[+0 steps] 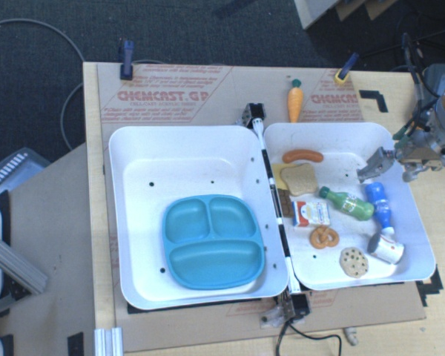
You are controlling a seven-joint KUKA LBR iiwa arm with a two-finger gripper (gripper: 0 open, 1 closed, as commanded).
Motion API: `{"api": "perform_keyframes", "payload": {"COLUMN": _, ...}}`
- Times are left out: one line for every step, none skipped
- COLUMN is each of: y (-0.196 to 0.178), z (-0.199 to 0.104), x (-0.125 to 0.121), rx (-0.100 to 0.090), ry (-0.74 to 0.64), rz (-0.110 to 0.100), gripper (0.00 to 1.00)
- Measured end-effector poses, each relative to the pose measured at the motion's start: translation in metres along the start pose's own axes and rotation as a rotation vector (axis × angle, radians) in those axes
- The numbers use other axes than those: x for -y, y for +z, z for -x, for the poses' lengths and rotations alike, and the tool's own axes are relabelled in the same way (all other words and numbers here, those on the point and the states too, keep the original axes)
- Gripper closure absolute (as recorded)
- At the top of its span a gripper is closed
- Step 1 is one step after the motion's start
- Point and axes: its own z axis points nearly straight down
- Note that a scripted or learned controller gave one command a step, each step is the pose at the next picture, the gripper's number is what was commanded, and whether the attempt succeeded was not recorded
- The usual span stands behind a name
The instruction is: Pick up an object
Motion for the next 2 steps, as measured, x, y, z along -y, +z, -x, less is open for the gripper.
{"api": "perform_keyframes", "payload": {"y": 0.111, "z": 0.062, "x": -0.016, "rx": 0.0, "ry": 0.001, "rz": -0.002, "gripper": 0.0}}
{"api": "perform_keyframes", "payload": {"y": 0.177, "z": 0.051, "x": 0.033, "rx": -0.001, "ry": 0.001, "rz": -0.001, "gripper": 0.0}}
